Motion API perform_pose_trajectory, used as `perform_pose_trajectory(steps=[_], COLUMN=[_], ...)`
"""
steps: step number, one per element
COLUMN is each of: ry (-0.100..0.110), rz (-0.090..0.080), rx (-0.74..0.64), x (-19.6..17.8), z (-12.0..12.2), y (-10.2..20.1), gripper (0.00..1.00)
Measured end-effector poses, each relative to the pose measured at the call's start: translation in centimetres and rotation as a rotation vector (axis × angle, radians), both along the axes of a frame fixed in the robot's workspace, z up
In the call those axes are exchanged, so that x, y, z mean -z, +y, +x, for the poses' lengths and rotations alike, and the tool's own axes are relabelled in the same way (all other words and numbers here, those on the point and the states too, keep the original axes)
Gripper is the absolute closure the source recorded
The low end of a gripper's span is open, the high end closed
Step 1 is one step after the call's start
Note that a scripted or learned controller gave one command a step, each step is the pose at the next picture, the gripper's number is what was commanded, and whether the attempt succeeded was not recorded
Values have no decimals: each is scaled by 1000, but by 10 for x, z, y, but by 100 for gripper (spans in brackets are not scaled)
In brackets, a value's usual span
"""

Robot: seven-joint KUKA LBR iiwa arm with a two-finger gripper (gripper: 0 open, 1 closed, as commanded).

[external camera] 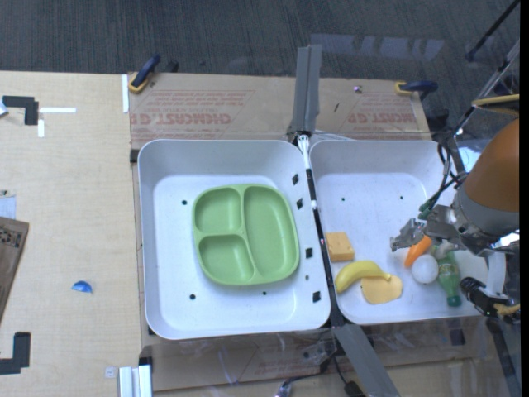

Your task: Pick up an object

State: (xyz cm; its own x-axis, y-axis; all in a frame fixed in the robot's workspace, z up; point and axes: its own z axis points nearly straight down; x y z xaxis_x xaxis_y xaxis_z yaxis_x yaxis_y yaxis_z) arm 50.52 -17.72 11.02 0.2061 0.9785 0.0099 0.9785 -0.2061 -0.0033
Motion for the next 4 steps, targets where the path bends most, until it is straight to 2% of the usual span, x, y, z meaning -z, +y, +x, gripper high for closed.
perform_pose_trajectory(steps=[1,2,3,4], ry=[0,6,2,7], rz=[-5,-12,-12,-13], rx=[5,612,184,745], x=[-8,-24,-113,-112], z=[0,49,-8,-3], y=[-2,22,7,21], gripper=[100,100,100,100])
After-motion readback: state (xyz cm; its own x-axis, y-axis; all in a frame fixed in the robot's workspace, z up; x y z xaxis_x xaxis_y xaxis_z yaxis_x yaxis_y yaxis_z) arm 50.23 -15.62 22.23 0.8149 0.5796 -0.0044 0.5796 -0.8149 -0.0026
